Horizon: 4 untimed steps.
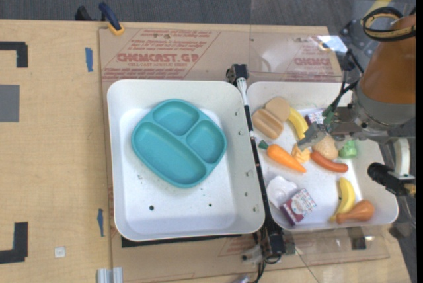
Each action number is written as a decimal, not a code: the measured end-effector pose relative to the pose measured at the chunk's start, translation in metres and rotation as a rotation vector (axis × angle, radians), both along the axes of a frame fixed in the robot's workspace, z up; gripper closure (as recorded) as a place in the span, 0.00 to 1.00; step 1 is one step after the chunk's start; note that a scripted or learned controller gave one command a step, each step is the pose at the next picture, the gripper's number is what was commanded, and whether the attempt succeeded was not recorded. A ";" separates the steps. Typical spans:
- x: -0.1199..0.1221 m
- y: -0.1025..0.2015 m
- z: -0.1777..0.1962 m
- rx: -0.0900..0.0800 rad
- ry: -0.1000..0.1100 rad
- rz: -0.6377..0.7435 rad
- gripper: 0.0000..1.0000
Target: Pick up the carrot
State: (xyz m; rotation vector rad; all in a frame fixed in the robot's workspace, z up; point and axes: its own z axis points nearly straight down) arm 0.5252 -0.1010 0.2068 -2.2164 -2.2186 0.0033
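The grey arm with its orange band (391,77) reaches over the right shallow white bin (380,219). Its two-finger gripper (316,136) hangs low there; whether open or closed, I cannot tell. The small orange carrot (285,158) lies just left of it, on the bin floor.

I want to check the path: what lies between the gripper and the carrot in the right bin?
In the camera view, the gripper is just right of and above the carrot. A small yellow-orange piece sits between them; I cannot identify it.
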 end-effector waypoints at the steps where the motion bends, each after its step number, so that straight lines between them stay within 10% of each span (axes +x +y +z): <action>1: 0.010 0.004 -0.110 -0.001 -0.005 -0.041 0.00; 2: 0.010 0.003 -0.101 -0.003 -0.007 -0.047 1.00; 3: 0.010 0.003 -0.101 -0.003 -0.006 -0.047 0.00; 4: 0.047 0.003 -0.118 -0.004 -0.006 -0.369 0.00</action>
